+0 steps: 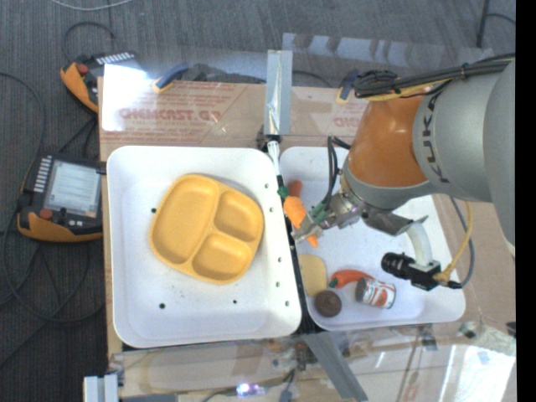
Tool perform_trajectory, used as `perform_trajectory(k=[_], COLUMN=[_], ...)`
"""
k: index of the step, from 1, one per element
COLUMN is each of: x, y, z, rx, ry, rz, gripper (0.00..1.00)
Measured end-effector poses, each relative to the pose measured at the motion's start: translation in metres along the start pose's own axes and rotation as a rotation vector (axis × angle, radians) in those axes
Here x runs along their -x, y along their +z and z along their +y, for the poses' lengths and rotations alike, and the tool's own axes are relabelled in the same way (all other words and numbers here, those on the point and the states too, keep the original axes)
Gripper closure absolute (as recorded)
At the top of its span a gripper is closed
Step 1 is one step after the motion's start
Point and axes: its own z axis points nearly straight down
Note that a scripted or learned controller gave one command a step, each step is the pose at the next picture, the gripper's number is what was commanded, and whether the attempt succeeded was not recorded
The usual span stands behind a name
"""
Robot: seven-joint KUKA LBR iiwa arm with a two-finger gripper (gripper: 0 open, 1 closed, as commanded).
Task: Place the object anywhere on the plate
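The left bin (126,308) holds a yellow plate (208,227); the right bin (444,308) holds a can (374,292), and the gripper (303,227) grips a carrot (298,216).

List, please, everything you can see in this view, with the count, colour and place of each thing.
Plate: one, yellow, three compartments, in the left bin.
Left bin: one, white, shallow.
Right bin: one, white, beside the left bin.
Carrot: one, orange with a green top, at the right bin's left edge, by the gripper.
Pale slice: one, yellowish, right bin, near the front.
Brown round thing: one, dark brown, right bin's front corner.
Red pepper: one, red-orange, right bin.
Can: one, red and white, lying beside the pepper.
Pendant: one, orange and black, on the floor, left.
Arm: one, grey with orange band.
Gripper: one, over the right bin.
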Motion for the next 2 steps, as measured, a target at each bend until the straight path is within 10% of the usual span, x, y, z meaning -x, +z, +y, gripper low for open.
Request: perform_trajectory(k=[1,2], x=[-0.0717,-0.0716], y=[0.0007,0.0006], z=[0.0448,0.0448], rx=[-0.002,-0.002], ry=[-0.022,-0.022], rz=[-0.001,-0.001], gripper=[1.0,0.0])
